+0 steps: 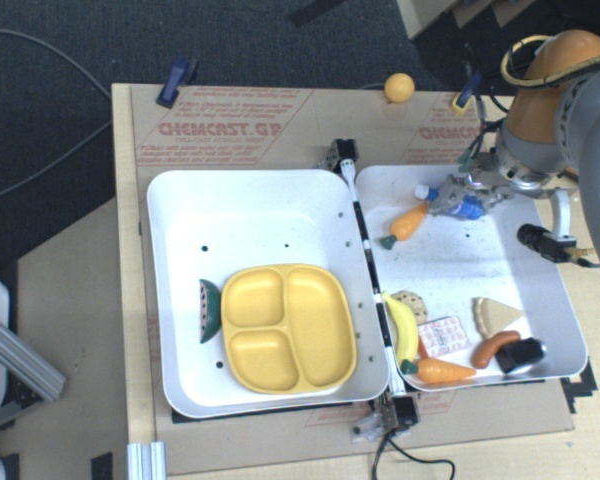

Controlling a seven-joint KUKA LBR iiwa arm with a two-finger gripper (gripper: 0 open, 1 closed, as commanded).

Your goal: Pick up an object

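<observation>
My gripper (458, 194) reaches in from the right and sits low over the far part of the right bin (540, 268). A small blue and white object (469, 208) lies right under or against its tip. An orange carrot (410, 221) with a green end lies just to the gripper's left. Near the front of this bin are a banana (402, 330), a cookie (409, 299), a pink packet (442, 336), a pale wedge (497, 314), a sausage (494, 348), a black object (521, 356) and a second carrot (446, 372).
The left bin (180, 228) holds a yellow divided plate (285, 326) and a watermelon slice (207, 310) beside it. An orange ball (399, 87) rests on the bench behind the bins. Blue clamps (175, 83) sit at the board's far edge.
</observation>
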